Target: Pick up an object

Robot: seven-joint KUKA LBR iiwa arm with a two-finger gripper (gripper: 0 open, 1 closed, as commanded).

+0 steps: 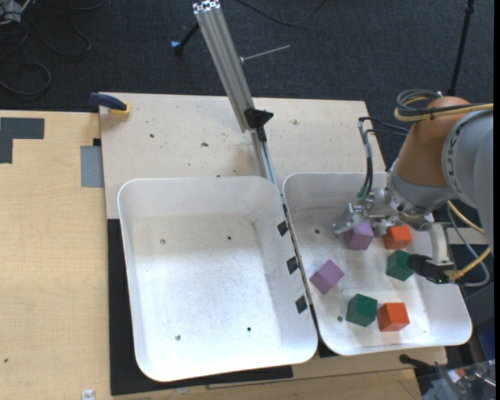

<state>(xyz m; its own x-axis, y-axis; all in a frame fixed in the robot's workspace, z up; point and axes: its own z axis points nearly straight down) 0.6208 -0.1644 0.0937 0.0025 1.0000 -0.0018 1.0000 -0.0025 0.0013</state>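
Orange and green blocks, an orange cube [392, 316] beside a green cube [362, 310], are seen nearest in the right bin [450, 333]. Farther back, a purple cube [359, 235] lies at the gripper [356, 220]; its grip cannot be judged.

At the right edge of my frame the arm [471, 152] shows a smooth grey casing with a rounded orange band above the wrist. Yellow and black cables loop over its top and trail below. I see metallic silver hardware at the gripper [357, 220].
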